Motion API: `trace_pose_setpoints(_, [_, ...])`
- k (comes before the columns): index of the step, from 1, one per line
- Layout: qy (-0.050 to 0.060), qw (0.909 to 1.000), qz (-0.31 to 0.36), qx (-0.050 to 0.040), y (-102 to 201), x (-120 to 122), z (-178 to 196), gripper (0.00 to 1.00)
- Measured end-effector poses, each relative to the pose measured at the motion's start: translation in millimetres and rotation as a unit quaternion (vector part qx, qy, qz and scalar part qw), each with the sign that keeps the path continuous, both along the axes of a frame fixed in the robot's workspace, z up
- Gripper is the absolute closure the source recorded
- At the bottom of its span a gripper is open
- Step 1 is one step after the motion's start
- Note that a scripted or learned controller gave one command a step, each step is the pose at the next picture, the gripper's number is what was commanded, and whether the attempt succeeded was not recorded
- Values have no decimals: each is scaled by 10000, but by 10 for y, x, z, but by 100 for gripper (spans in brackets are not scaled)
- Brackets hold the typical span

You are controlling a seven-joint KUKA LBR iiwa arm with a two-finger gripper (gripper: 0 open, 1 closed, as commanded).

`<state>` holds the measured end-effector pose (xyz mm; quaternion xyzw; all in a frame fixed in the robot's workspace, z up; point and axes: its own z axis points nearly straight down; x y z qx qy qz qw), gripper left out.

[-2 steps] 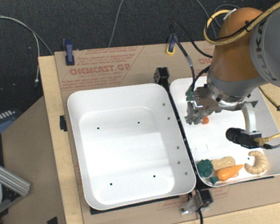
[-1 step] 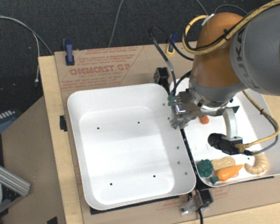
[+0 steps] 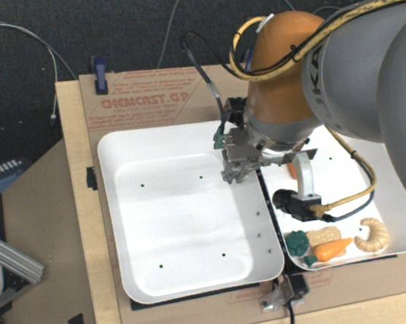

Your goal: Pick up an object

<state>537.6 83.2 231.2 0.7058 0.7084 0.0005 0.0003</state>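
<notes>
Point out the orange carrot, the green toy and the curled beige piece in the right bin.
orange carrot (image 3: pixel 332 249): camera view, middle of its body.
green toy (image 3: pixel 296 242): camera view, its top face.
curled beige piece (image 3: pixel 374 235): camera view, on its curve.

Bench (image 3: pixel 91 208) bearing two white bins (image 3: pixel 188 218).

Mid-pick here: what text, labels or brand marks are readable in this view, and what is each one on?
"GIGACAST GP", roughly; red print on the cardboard sheet behind the left bin; the letters are blurred, so this reading is uncertain.
Smaller red lines under it: too blurred to read.
A partial dark letter, perhaps "K", on the grey arm; the rest is cut off.
</notes>
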Motion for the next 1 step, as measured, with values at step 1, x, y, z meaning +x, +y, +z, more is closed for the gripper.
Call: trace_pose_setpoints(1, [4,10000,-17,-2,-19,0,-3,0])
